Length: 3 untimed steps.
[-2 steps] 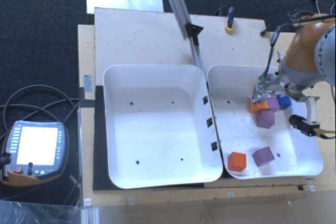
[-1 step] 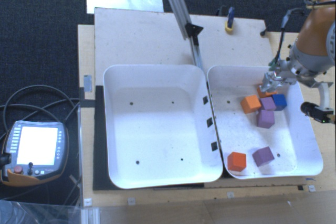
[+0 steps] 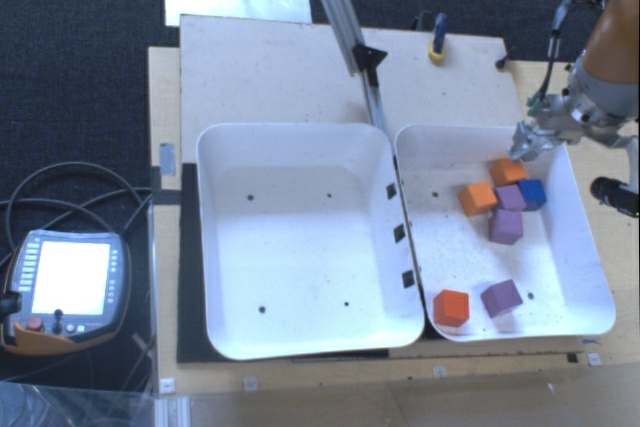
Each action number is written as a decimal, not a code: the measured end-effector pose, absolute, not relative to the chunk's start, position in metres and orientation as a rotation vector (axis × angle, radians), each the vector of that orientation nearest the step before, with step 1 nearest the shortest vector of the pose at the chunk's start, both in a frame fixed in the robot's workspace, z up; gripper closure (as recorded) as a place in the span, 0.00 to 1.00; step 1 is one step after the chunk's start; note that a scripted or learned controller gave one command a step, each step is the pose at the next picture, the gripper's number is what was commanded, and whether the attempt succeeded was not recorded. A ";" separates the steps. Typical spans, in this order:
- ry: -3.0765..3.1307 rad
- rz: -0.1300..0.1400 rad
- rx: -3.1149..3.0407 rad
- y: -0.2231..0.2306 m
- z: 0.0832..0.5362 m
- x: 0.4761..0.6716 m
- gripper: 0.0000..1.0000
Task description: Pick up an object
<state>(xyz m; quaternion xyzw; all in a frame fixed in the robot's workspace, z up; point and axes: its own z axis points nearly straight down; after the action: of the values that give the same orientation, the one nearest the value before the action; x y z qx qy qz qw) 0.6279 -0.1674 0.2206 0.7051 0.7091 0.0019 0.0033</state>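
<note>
Blocks are sitting in the right bin (image 3: 590,300): an orange block (image 3: 507,171) right under the tool (image 3: 527,144), beside a blue block (image 3: 533,194), another orange block (image 3: 478,198) and two purple blocks (image 3: 507,215). Tool is hovering at the far rim, its grip impossible to tell from here.

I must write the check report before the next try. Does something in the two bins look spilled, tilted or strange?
Nothing looks spilled or damaged. All the blocks lie inside the right bin: five bunched near its far right corner, with the tool above them, and an orange block and a purple block apart near the front. Several sit turned at angles.
</note>
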 end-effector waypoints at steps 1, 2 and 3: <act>2.234 0.005 2.209 -0.104 0.225 0.627 1.00; 2.233 0.004 2.210 -0.056 0.223 0.629 1.00; 2.234 0.002 2.211 -0.009 0.225 0.613 1.00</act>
<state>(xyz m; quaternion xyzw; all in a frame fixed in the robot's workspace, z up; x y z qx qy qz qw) 0.6129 -0.0089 0.2246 0.7035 0.7107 0.0007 -0.0009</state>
